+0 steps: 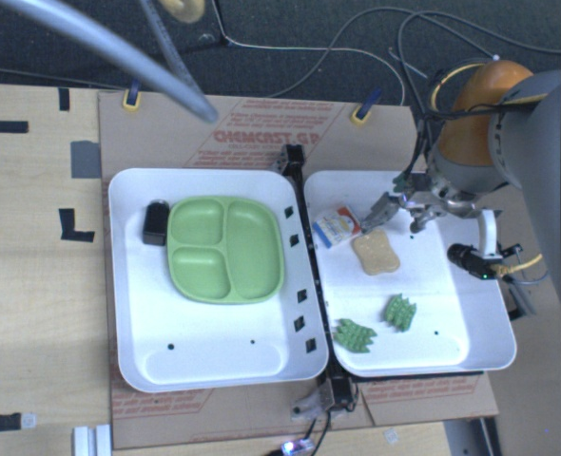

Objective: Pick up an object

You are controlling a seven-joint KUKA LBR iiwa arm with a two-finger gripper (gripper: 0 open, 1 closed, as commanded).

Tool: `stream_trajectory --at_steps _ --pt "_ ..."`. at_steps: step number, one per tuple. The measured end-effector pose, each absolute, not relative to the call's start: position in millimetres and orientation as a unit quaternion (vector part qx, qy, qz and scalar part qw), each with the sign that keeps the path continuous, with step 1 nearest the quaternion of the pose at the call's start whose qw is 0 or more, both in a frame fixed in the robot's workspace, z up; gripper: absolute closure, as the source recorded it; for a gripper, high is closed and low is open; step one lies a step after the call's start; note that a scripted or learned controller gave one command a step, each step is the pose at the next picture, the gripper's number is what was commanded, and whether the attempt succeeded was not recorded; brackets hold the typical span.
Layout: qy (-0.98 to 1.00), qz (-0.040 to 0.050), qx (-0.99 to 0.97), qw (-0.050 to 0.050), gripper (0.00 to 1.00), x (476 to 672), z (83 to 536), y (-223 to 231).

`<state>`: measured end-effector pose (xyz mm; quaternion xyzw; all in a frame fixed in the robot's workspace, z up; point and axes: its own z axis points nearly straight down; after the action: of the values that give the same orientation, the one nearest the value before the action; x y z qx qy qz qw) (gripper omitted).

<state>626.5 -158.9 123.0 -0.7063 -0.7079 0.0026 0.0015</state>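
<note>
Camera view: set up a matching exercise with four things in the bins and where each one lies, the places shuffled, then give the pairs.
Things:
1. green divided plate
2. black block
3. tan slab
4. white packet

Places:
A. right bin, against its left wall
B. middle of the left bin
C. left bin, left of the plate
D. right bin, right of the packet

Pairs: 1-B, 2-C, 3-D, 4-A

Red print on the cardboard sheet (pixel 261 126) reads roughly "CHEMCAST GP" (smaller lines around it illegible).
</note>
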Motion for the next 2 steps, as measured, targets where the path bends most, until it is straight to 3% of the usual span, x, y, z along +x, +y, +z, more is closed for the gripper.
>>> stream_trajectory --at_steps 1,2 --pt "-0.708 0.0017 -0.707 0.000 0.00 627.0 86 -160" --pt "-0.708 -0.0013 -0.706 -0.002 1.00 629.1 99 -158"
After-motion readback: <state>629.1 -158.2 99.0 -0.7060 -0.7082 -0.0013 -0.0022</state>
